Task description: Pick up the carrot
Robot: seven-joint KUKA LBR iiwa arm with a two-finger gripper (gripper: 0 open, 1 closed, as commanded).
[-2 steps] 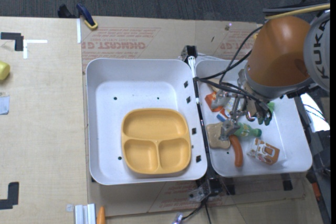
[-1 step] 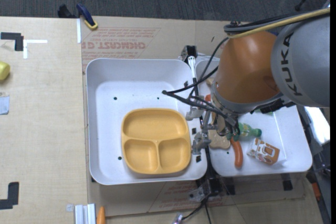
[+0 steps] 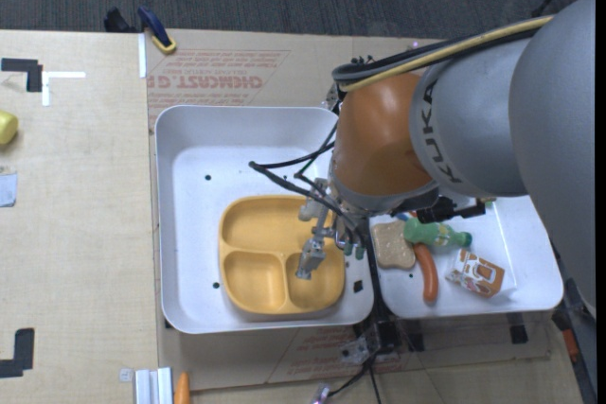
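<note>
The carrot (image 3: 429, 277) lies in the right bin (image 3: 530, 298), beside a slice of bread (image 3: 392, 244) and a green bottle (image 3: 436, 233). In the left bin (image 3: 180, 203), the gripper (image 3: 311, 257) hangs over a yellow divided plate (image 3: 251, 246); whether its jaws are open or closed I cannot tell

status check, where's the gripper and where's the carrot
Gripper over yellow divided plate, left bin. Carrot lying in right bin, apart from gripper. Bread slice and green bottle beside carrot.
</note>
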